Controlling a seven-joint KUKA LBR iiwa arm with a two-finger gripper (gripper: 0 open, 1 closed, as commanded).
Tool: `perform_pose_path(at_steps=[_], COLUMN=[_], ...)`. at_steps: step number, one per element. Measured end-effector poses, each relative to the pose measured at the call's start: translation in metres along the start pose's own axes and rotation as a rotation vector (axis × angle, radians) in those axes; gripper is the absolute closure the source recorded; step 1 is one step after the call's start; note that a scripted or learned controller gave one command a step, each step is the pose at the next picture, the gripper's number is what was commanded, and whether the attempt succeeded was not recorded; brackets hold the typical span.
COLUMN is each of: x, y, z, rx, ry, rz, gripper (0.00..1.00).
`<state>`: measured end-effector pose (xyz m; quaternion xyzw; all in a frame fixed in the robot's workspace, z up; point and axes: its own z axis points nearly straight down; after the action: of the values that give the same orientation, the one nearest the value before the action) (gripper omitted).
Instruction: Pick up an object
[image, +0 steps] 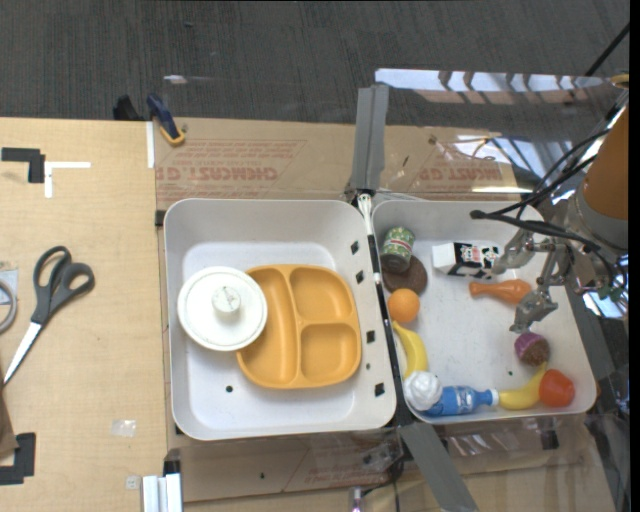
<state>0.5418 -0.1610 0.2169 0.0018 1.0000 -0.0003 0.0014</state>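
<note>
1. My gripper (535, 290) hangs over the right bin (480, 350), above the purple ball (532, 348); jaws look open, nothing between them.
2. Cardboard (240, 165) print mirrored; I cannot read it.

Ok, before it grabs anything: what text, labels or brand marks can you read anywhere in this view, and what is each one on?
Red print on the brown cardboard sheet behind the bins: upside down from this view and too blurred to read.
Green label on the small round jar: too small to read.
Black-and-white printed carton: markings unreadable.
Label on the blue plastic bottle: unreadable.
</note>
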Motion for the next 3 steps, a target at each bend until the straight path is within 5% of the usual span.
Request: perform_pose_path(at_steps=[1,2,3], x=[-0.007,-0.101,-0.104], y=[-0.056,-0.031,0.003], z=[0.115,0.125,0.126], rx=[0.000,-0.002,0.005], ry=[-0.002,0.010,0.015], rz=[0.195,0.282,0.543], gripper=[0.00,0.00,0.00])
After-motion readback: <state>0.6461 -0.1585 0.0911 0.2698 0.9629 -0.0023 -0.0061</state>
